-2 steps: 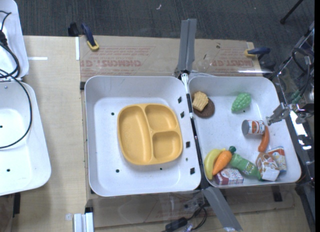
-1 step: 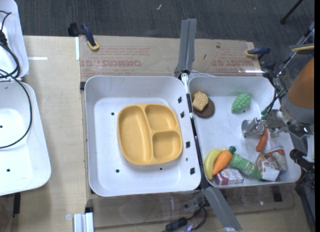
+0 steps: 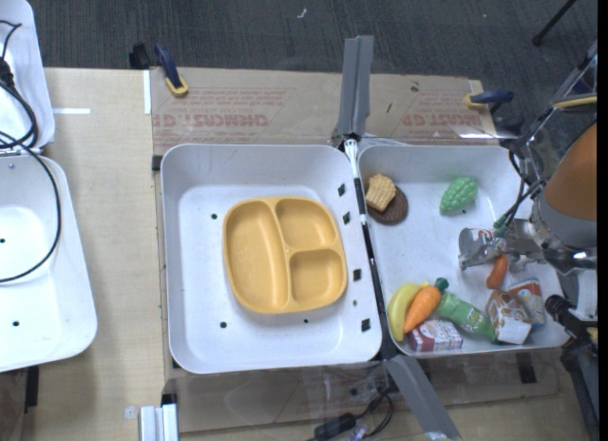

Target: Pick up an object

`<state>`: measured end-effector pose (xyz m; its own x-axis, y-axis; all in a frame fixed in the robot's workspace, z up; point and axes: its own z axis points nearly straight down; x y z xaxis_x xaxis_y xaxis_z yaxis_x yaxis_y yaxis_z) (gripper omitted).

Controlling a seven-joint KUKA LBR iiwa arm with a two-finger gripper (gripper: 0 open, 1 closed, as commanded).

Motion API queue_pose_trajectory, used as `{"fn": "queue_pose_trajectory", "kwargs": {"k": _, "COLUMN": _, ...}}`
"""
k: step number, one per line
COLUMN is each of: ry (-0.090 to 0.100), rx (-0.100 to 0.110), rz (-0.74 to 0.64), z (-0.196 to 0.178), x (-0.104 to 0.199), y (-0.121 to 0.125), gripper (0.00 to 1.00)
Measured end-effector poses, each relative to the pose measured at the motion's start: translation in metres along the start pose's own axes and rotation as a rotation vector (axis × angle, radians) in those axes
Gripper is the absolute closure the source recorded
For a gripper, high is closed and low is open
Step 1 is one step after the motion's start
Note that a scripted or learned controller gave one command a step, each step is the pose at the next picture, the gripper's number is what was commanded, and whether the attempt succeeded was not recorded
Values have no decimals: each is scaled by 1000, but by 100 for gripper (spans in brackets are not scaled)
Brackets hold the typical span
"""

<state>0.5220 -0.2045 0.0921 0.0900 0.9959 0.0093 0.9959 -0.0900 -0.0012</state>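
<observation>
Camera view: pincer [image 3: 482,247], fingers' state I cannot tell, sits in the right bin [image 3: 429,159] touching an orange piece [image 3: 497,272].

Upside-down red "CHEMCAT" print on cardboard [image 3: 285,106]
</observation>
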Motion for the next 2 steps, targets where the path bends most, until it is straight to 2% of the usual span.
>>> {"fn": "queue_pose_trajectory", "kwargs": {"k": 1, "ry": -5, "rx": 0, "rz": 2, "z": -9, "x": -2, "y": 0, "gripper": 100}}
{"fn": "queue_pose_trajectory", "kwargs": {"k": 2, "ry": -10, "rx": 0, "rz": -135, "z": -115, "x": 68, "y": 35, "gripper": 100}}
